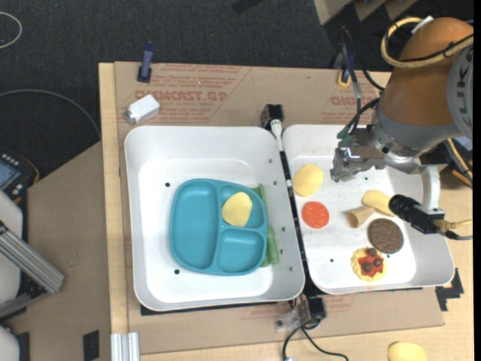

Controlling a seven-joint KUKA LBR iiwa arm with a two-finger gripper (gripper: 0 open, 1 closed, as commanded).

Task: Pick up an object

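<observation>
Gripper (347, 165) above right bin (432, 277) near its top edge, finger state impossible to tell. Yellow round piece (308, 180) just beside it, by that bin's left edge.

1. The divided tray (197, 228) is showing teal, a pale yellow piece (237, 209) on it.
2. The disc (316, 214) is showing orange-red.
3. The round cookie (385, 235) is showing brown.
4. Both bins (150, 171) are showing white.
</observation>
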